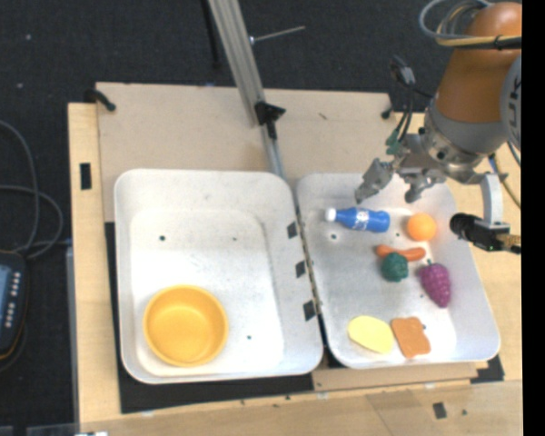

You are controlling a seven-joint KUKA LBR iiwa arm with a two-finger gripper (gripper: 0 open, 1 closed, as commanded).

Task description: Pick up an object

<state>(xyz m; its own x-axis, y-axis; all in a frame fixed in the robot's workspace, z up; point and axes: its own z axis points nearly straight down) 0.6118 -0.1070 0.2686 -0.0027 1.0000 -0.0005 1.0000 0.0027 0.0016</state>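
A grey KUKA arm [472, 80] with an orange band reaches in over the right bin [341, 243], its jaws [396, 185] spread wide apart and gripping nothing as they hang above the bin's far edge. Just beneath and slightly toward the camera from the jaws lies a blue bottle [358, 218] with a white cap, resting on its side on the bin floor. Taking that bottle as the landmark: an orange ball [421, 226] sits to its right, a small orange carrot-like piece [409, 253] and a dark green round toy [394, 268] lie nearer the camera and to the right (the two appear to touch), and a purple bunch of grapes [436, 282] lies further right again. Well toward the camera from the bottle, a yellow flat piece [371, 334] and an orange-brown slab [411, 337] rest side by side. Left of the bottle, across the divide, the left bin [200, 216] holds a yellow bowl [185, 324] in its near corner. Both bins rest on a pale wooden surface [182, 125], from which a metal post [241, 53] rises behind them.
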